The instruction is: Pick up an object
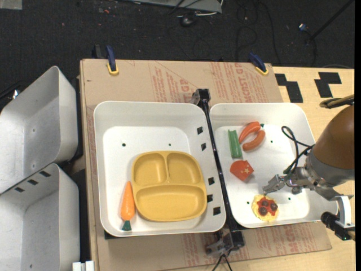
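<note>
The right bin holds a green stick, an orange-red hot dog, a red strawberry-like piece and a small round pizza toy. My gripper reaches in from the right and hangs low over the bin floor. It is just above and to the right of the pizza toy and right of the red piece. Nothing shows in its grasp. The arm's orange band and wrist cover the bin's right side.
The left bin holds a yellow divided plate with an orange carrot lying beside its left edge. A black divider runs between the bins. Two grey tubs stand off the bench at left.
</note>
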`<state>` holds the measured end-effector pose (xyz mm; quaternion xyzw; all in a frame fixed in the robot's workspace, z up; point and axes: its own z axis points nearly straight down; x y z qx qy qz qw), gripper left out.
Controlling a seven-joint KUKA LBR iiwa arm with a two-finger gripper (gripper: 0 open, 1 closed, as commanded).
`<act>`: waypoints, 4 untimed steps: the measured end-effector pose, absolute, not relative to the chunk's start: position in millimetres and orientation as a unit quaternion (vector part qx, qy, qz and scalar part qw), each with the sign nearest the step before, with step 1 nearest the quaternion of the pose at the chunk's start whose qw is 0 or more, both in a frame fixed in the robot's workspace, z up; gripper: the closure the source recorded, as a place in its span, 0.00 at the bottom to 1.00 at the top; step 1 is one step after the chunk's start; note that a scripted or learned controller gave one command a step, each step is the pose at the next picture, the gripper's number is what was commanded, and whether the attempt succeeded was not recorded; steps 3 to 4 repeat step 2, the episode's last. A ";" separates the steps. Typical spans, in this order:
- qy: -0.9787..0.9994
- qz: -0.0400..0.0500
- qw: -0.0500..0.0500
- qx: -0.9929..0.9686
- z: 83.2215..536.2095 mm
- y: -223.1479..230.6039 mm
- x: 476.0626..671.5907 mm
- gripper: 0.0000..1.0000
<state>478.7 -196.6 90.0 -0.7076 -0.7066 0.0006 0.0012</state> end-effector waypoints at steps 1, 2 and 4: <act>-0.706 0.000 0.000 -0.708 101.9 -196.7 479.3 1.00; -0.708 -0.001 -0.002 -0.707 143.8 -197.8 480.9 1.00; -0.708 -0.001 -0.002 -0.707 143.8 -197.8 480.9 1.00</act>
